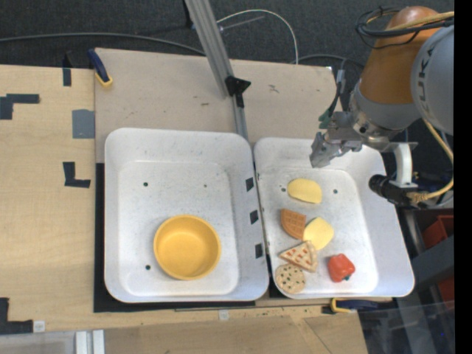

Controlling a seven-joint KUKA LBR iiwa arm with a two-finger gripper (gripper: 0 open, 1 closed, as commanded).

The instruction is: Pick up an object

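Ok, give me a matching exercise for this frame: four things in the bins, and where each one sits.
Things:
1. yellow bowl
2. red pepper
3. cookie
4. gripper

Places:
A. front right of the right bin
B. above the right bin's far edge
C. left bin, near its front
D. front left corner of the right bin

Pairs: 1-C, 2-A, 3-D, 4-B

The bins (118,198) looked like smooth white plastic, faintly speckled. The yellow bowl (187,246) had a matt plastic sheen. The table (44,198) showed pale, bare wood. The claw (324,153) appeared dull grey metal.
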